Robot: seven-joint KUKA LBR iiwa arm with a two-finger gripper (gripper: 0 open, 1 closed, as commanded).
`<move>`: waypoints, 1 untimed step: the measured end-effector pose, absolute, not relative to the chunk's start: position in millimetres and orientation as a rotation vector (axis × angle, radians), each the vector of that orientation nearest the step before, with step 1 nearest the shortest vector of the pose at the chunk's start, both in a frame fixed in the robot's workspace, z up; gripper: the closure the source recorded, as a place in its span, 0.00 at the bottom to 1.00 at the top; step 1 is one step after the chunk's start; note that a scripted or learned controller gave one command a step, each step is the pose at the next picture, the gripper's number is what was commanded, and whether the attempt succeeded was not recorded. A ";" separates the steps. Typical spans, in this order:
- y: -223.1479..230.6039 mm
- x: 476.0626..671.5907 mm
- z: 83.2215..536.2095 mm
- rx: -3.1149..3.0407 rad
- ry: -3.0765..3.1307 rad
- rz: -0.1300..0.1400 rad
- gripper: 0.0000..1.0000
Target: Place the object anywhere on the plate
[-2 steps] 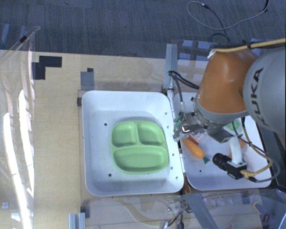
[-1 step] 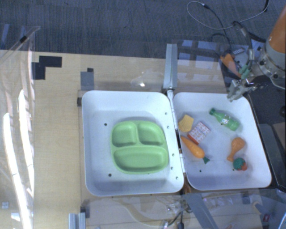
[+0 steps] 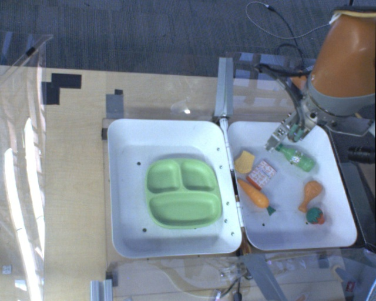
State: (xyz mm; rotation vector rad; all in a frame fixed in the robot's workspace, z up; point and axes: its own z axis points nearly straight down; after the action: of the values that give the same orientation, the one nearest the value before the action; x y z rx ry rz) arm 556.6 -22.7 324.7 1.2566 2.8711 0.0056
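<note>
Hovering pincer (image 3: 284, 136), grip state unclear | glossy green bottle (image 3: 296, 157) | smooth three-compartment green plate (image 3: 183, 193)

A pale wooden bench (image 3: 70, 194) fills most of the scene, with black tape patches (image 3: 59, 85) stuck near its far left corner. Beyond its far edge lies dark grey carpet (image 3: 147, 29), where a thin black cable (image 3: 276, 17) loops across the floor. Bright light streaks glare along the left side on a clear plastic panel (image 3: 26, 164) standing at the bench's edge.
</note>
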 end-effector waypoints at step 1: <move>52.4 612.2 301.0 1.182 2.904 0.007 1.00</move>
State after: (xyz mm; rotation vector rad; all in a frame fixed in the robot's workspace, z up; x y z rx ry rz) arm 612.2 52.4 301.0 1.1821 2.9039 0.0066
